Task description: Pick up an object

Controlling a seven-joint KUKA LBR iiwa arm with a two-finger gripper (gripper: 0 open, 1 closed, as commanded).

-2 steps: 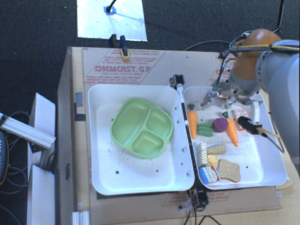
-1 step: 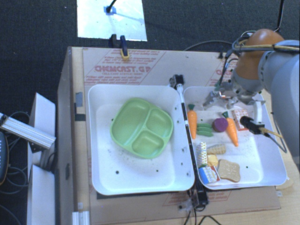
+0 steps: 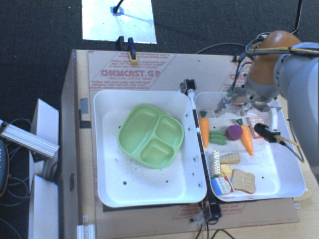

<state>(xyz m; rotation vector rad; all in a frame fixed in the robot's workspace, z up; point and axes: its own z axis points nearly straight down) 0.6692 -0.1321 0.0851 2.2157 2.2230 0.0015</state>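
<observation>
Gripper (image 3: 225, 103) over the right bin's (image 3: 289, 183) far end, fingers spread — holding nothing, carrot (image 3: 204, 128) nearby

On your surface (image 3: 149, 71) two bins sit side by side. The left bin (image 3: 107, 133) holds a divided plate (image 3: 151, 135) at its centre. In the right bin (image 3: 289, 178), one toy carrot (image 3: 204, 129) lies at 9 o'clock against the wall, pea pods (image 3: 217, 137) just right of it, another carrot (image 3: 246, 139) near centre, and a bread slice (image 3: 243, 180) at 6 o'clock.

Grey rounded arm (image 3: 294, 73), orange band (image 3: 271, 54) above the wrist, thin cables trailing alongside
</observation>
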